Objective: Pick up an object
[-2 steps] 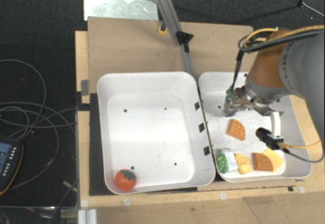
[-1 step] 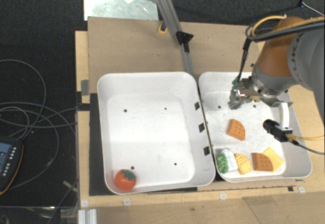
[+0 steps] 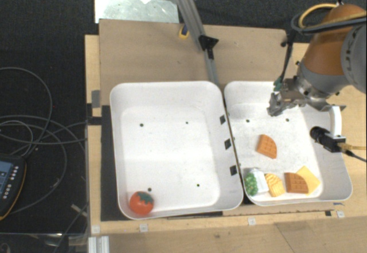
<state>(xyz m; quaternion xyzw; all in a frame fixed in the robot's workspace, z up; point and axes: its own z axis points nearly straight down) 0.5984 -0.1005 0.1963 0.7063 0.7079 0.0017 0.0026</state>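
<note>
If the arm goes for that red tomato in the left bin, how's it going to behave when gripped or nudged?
The tomato looks round and smooth, so it would probably roll if nudged and might slip out of a two-finger pinch. It sits in the near corner of the left bin, whose walls may stop it rolling but crowd the gripper.

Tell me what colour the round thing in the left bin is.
Red with a green top: a tomato, in the camera view.

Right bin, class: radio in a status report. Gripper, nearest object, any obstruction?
Gripper over right bin's far end, holding nothing seen. Orange wedge-shaped waffle piece nearest, untouched. Nothing between.
</note>
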